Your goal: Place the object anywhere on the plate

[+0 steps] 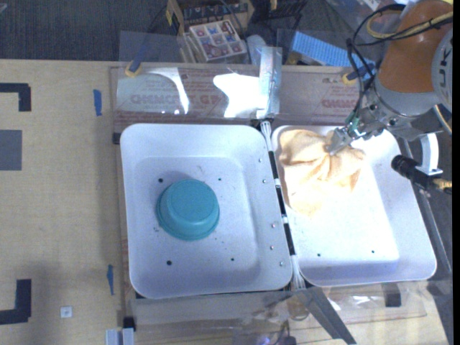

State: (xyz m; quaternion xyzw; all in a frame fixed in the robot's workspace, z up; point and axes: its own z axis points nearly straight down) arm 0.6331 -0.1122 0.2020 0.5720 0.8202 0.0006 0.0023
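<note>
While the grey arm (413, 63) with its orange band reaches in from the 3 o'clock side, the gripper (343, 136) is down at the top edge of a cream-yellow cloth (316, 171). The cloth is gathered into folds that run toward the gripper, and the fingers seem to be pinched together on this bunched part, though they are small and not sharp in the view. The cloth lies in the right white bin (374, 257), in its part toward 11 o'clock, touching the wall next to the left bin. In the left white bin (144, 149) a teal round plate (188, 208), which looks like an upside-down dish, sits a little toward 9 o'clock from the bin's middle, well apart from the cloth. Both bins stand on the pale wooden table (57, 192). Behind the bins, at 12 o'clock, a shiny board (151, 95) carries mirrored letters that I cannot read with certainty.
</note>
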